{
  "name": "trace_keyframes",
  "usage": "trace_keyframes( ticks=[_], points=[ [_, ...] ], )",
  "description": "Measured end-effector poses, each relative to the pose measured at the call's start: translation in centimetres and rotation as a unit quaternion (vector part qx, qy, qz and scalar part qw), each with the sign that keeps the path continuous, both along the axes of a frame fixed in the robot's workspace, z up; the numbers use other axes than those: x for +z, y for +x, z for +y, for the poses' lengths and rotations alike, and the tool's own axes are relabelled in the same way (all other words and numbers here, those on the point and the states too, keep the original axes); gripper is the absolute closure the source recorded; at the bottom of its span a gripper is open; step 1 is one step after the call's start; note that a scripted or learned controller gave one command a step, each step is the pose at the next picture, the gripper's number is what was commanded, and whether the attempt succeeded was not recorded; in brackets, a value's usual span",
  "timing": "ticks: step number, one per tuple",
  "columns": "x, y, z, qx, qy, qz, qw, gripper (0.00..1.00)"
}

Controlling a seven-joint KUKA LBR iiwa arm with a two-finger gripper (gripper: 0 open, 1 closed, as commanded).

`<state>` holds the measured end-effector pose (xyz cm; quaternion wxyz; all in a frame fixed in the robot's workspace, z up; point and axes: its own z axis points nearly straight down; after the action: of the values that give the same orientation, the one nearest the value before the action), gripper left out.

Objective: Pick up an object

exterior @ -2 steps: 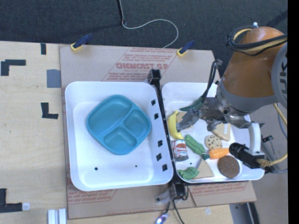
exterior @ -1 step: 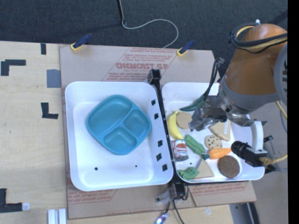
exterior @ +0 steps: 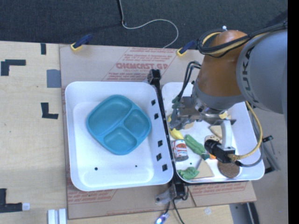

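My gripper (exterior: 182, 119) reaches down into the upper left part of the right bin (exterior: 250, 174), just above a yellow banana-like piece (exterior: 175, 134). The wrist hides the fingertips. Below it lie a green pod-shaped toy (exterior: 195, 144), a small red and white can (exterior: 180, 150), a green leafy piece (exterior: 188, 173), a brown round disc (exterior: 228, 169) and a tan wedge (exterior: 203, 170). A small orange piece (exterior: 212, 156) sits near the middle.
The left bin (exterior: 79, 171) holds a blue divided plate (exterior: 119, 123). A black divider rail (exterior: 161, 125) runs between the two bins. The arm's grey and orange body (exterior: 233, 69) covers the upper part of the right bin.
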<state>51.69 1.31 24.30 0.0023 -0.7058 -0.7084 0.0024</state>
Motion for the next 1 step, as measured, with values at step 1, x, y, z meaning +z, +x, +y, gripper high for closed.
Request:
trace_keyframes(
  ticks=[1],
  points=[
    [11.42, -3.4, 0.22, 0.0, 0.0007, -0.007, 1.0, 1.0]
  ],
)
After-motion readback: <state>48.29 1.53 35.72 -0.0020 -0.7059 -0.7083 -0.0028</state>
